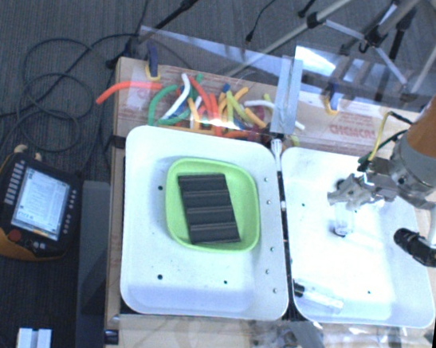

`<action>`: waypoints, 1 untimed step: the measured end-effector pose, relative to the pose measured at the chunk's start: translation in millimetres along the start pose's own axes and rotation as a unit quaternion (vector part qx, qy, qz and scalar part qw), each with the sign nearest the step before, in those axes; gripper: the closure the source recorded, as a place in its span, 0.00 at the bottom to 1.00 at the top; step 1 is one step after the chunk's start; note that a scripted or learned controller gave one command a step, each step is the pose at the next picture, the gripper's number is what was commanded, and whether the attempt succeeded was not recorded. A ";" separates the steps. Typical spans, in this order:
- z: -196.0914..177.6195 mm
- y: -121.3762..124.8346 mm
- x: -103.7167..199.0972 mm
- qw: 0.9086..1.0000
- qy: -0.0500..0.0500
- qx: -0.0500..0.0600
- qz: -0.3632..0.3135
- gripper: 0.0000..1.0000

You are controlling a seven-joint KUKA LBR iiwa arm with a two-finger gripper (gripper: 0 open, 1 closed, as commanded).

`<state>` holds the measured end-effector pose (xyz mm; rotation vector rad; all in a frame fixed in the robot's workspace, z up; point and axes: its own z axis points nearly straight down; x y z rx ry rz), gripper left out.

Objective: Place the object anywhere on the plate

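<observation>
Basically 2 shallow white bins side by side on the bench. Left bin (131,278) is smooth plastic w/ rounded corners and a few small dark dots on its floor; right bin (393,302) is the same make.

1 plate (254,214), lime green, squarish w/ rounded corners and a raised rim, sits near the middle of the left bin, a bit toward its far edge. 1 dark block (209,208) lies flat on the plate: rectangular, charcoal, ribbed into approx 3 bands across its top, turned slightly askew to the plate's sides. It rests fully inside the rim.

1 arm w/ an orange band comes in over the right bin's far right corner. Its gripper (343,224) points down over the middle of the right bin, toward the far edge. Fingers look metal and pale against the white floor; can't tell how far apart they are, and nothing visible between them.

1 thin whitish tube-like item (318,297) lies by the right bin's near edge. Bundle of coloured cables (203,107) (red, green, orange, white) sits along the bench's far edge behind the left bin. 1 handheld controller (33,203) w/ a screen is on the floor left of the bench.
</observation>
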<state>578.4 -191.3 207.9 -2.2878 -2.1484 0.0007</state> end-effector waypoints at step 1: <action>0.0 0.0 -0.1 1.000 0.000 0.000 0.000 0.00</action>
